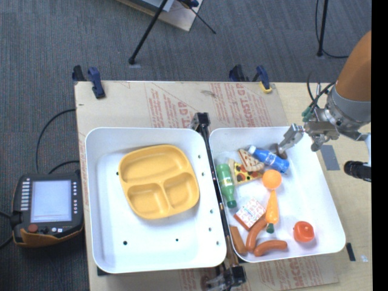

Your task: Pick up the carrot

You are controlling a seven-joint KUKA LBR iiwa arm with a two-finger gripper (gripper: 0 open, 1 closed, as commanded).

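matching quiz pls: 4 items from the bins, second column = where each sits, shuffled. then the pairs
Items:
1. yellow divided plate
2. green bottle
3. carrot
4. blue bottle

Places:
A. right bin, near its top edge, just below the gripper
B. left bin, alone near its middle
C. right bin, along its left wall
D. right bin, middle, just below the orange ball

Pairs: 1-B, 2-C, 3-D, 4-A
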